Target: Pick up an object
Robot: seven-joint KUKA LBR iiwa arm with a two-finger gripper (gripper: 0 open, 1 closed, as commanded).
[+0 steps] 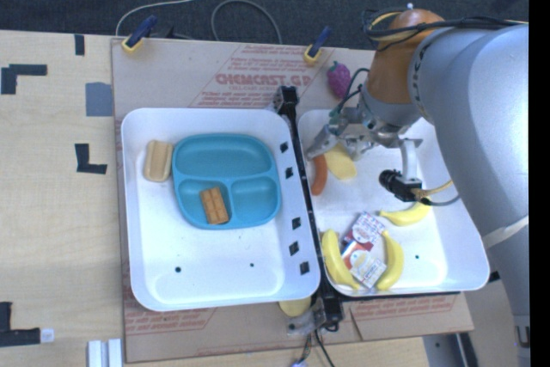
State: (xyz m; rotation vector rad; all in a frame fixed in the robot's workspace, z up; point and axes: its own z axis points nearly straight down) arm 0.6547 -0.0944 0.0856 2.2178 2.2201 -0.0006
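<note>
The gripper (331, 140) is poised over a yellow lemon-like piece (342, 165) beside the orange carrot (319, 176) — likely light, smooth, slippery; best pinched across its middle. Finger state cannot be told.

Blue tray (258, 152), yellow bananas (335, 258)

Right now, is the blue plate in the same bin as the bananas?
No, the blue plate sits in the left bin; the bananas lie in the right bin.
</note>
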